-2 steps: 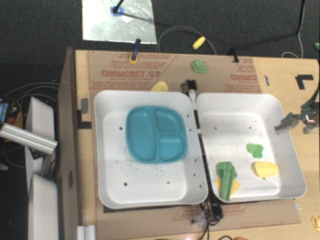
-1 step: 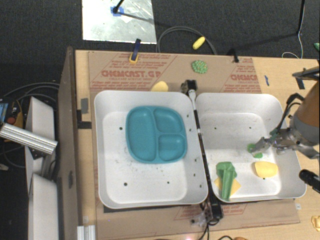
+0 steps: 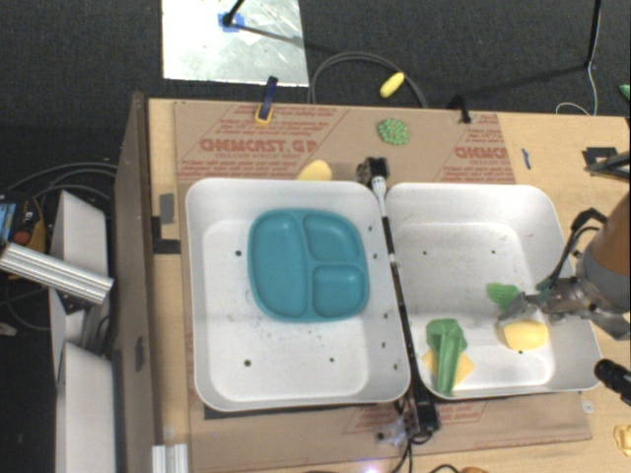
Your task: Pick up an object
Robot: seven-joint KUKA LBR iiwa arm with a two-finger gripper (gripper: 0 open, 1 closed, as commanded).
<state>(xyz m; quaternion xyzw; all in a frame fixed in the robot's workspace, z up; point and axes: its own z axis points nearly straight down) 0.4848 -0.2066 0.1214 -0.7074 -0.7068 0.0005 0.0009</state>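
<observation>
- A shallow white plastic left bin [image 3: 212, 363] sits on the cardboard-covered bench [image 3: 237, 136], carrying a teal plastic plate with three compartments [image 3: 308, 264] near its far centre.
- A pale yellow rounded object [image 3: 315, 171] lies on the cardboard just beyond the left bin's far rim; a small green knobbly disc [image 3: 393, 131] rests further right on the same sheet, well apart from it.
- A black divider strip [image 3: 392, 264] runs along the seam where the two bins meet.
- The shallow white plastic right bin [image 3: 463, 215] holds three items in its near half: a green elongated toy vegetable [image 3: 447, 351] lying across a flat yellow piece [image 3: 463, 367] close to the near-left corner, a small green leafy piece [image 3: 503, 294] nearer the middle, and a yellow rounded toy fruit [image 3: 525, 335] toward the right wall.
- The grey arm's hand [image 3: 532, 302] reaches in from the right, low over the bin, its tip between the green leafy piece and the yellow fruit; whether its fingers are spread or closed cannot be told, and nothing is visibly gripped.
</observation>
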